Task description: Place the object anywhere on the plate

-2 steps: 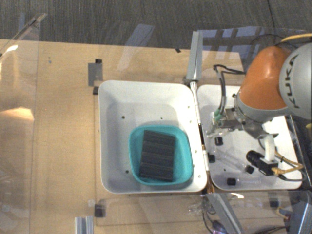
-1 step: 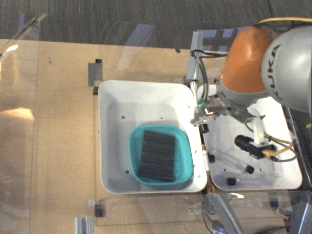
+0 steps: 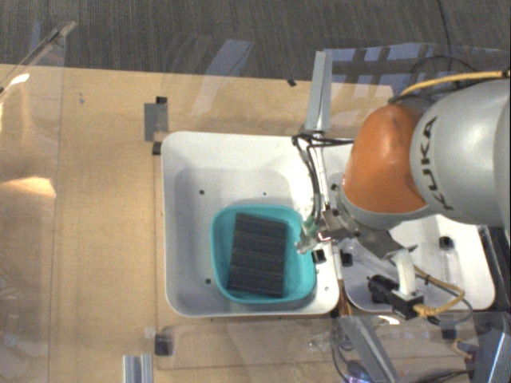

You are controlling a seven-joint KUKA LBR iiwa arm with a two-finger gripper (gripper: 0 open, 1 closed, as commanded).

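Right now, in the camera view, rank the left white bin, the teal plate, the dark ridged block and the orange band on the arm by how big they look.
1. Left white bin
2. Teal plate or orange band: alike in apparent size, and the band sits nearer the camera, so I won't rank them.
3. Dark ridged block, lying on the plate.

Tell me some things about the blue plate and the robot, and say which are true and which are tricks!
1. The teal square plastic plate lies in the left shallow white bin. True.
2. A dark ridged rectangular block lies on the plate. True.
3. The block is bright red. False: it is dark grey.
4. The grey arm with the orange band comes in from the left. False: it reaches in from the right.
5. The plate sits on the wooden bench outside the bins. False: it is inside the left bin.
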